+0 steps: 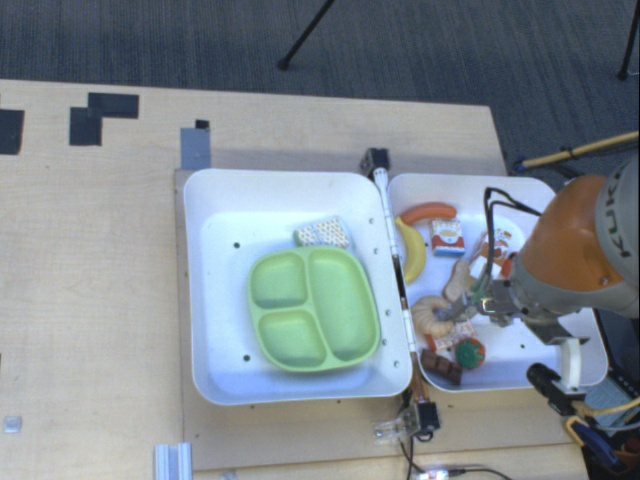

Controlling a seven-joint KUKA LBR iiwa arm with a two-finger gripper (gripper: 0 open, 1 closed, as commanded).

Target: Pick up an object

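1. The grey arm with its orange band [568, 238] reached in from three o'clock and hung over the right-hand shallow white bin [585, 363] on the pale wooden desk [90, 298].
2. Its jaws [470, 303] sat low among the clutter at the bin's middle; whether they were spread or closed, and whether anything was between them, could not be told.
3. Just at nine o'clock of the jaws lay a pale, curled pastry-like piece [432, 315].
4. At six o'clock sat a small red-and-green round toy [468, 352], with a dark brown block [441, 366] beside it.
5. Up at twelve o'clock lay a red sausage-shaped toy [428, 211], a yellow banana [411, 249] and a small red-and-white carton [448, 236].
6. The left-hand white bin [215, 268] held a light green three-compartment plastic plate [313, 309], with a small white dotted packet [322, 232] at its twelve o'clock.
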